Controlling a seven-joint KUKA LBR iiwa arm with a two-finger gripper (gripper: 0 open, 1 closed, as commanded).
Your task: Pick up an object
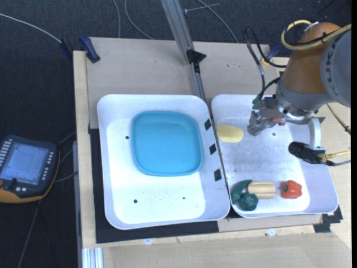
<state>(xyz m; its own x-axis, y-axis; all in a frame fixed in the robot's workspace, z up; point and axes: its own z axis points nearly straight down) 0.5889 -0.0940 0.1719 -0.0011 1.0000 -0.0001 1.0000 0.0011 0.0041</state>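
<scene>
Above the right bin [318, 166], jaws [254, 128] blurred beside yellow piece [230, 133]; state unclear.

Single grey arm [326, 66] with rounded, smooth casing, entering from 3 o'clock. Broad orange band [312, 46] above the wrist, glossy, bulging like a collar. Yellow cable [294, 29] looped over the band toward 12 o'clock; thin black cables [257, 52] trailing along the 9 o'clock side of the wrist. Below the wrist, a compact grey metal gripper [255, 128] with dark fittings and small screws, details blurred. White bracket [316, 132] carrying a black cylindrical attachment [304, 151] toward 5 o'clock.
</scene>
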